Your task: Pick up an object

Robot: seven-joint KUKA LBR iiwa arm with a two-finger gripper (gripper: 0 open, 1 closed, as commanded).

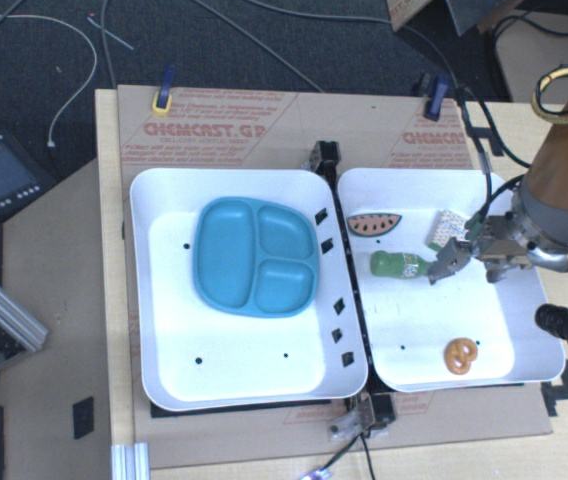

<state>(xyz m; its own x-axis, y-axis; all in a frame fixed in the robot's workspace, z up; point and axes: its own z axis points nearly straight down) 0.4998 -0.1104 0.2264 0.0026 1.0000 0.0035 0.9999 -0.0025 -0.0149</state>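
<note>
right bin point(524, 368): bare floor mid-left | obstacles: bottle point(397, 264), watermelon slice point(374, 224), pretzel point(461, 356)

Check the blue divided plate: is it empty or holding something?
Empty. The blue plate lies flat in the left bin, and all three compartments show bare blue.

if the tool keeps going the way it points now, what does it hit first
Probably the green bottle. The tool points toward the view's left, low over the right bin, with the bottle lying just ahead of its tip. Its height is unclear, so it might pass above.
</note>
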